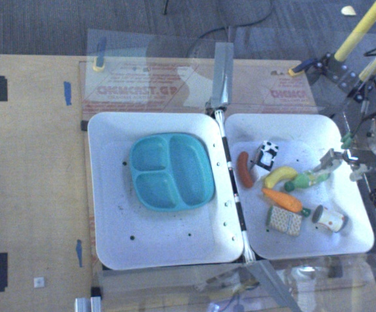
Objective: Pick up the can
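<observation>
Down at the near edge of the right bin (354, 239), the can (329, 219) lies on its side, white with a dark end, just beside a speckled sponge-like block (285, 220). Carrot (282, 200), banana (280, 175), a green vegetable (304, 181), a sausage (244, 169) and a black-and-white toy (267, 154) crowd the middle, so it's a loose sorting pile. Over in the left bin (110, 239) sits a blue divided plate (173, 171). At the bin's right wall, the gripper (345, 158) hovers near the green vegetable, well short of the can; whether its jaws are parted or closed, I can't tell. Nothing looks lifted.
</observation>
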{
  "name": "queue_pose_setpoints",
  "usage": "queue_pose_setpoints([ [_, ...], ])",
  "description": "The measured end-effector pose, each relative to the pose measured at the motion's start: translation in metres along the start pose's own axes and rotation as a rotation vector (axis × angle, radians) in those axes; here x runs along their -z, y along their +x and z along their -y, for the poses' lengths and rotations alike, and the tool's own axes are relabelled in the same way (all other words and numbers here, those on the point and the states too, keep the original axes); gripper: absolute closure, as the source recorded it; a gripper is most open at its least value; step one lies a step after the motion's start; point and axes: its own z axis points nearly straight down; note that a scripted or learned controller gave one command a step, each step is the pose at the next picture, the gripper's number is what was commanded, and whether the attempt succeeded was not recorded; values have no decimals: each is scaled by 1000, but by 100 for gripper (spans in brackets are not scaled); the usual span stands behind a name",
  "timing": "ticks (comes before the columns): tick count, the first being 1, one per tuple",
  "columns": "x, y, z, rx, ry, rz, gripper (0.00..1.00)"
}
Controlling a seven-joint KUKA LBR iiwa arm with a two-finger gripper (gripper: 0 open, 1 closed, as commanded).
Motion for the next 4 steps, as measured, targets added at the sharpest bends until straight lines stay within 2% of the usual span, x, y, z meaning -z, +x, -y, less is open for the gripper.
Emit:
queue_pose_setpoints([
  [1, -116, -13, 27, -51, 2, -1, 0],
  [2, 54, -15, -58, -11, 1, 1, 0],
  [3, -54, -6, -8, -133, 3, -1, 0],
  [4, -124, -8, 3, -67, -6, -1, 0],
])
